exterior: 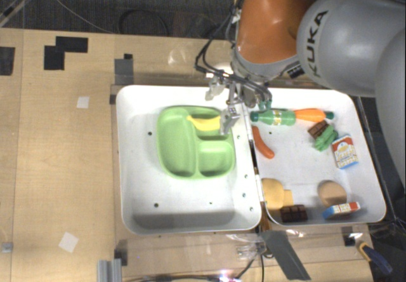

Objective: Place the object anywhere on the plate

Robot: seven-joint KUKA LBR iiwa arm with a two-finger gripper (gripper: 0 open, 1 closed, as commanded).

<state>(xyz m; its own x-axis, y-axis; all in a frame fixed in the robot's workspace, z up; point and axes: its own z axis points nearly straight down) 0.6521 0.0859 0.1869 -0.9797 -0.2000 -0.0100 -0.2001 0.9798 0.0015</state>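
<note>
Camera view had the gripper (pixel 229 112) hanging over the green plate's (pixel 184 147) upper right compartment, right at the divider between the two bins. I saw the yellow banana (pixel 204 124) lying in that same compartment, its right end under the fingertips; whether the fingers pinched it or just sat on it, I couldn't tell. Plate sat in the left bin (pixel 136 166). Right of the plate, in the other bin (pixel 371 166): orange sausage (pixel 262 143) nearest, green bottle (pixel 276 117) and carrot (pixel 311 114) above it, milk carton (pixel 344 152) farther right, bread roll (pixel 331 192) lower right.
</note>
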